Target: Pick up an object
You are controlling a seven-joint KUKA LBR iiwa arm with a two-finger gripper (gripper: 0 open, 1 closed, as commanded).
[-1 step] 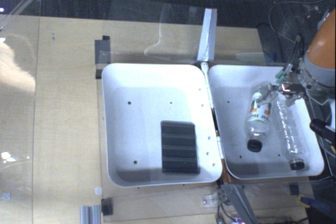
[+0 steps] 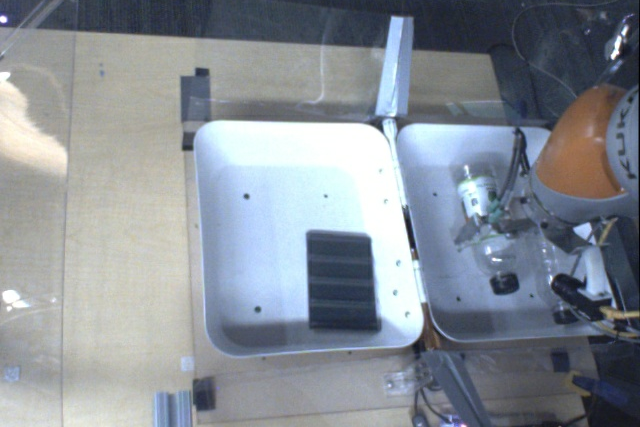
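The tool (image 2: 500,215) is crowded in the right bin (image 2: 440,305): a small white and green bottle (image 2: 474,194) lies just beside it on the divider side, a clear plastic bottle (image 2: 500,260) with a black cap lies just below it. Across the divider, open floor is left in the left bin (image 2: 230,215), broken only by a black ribbed block (image 2: 342,280) near its front wall.
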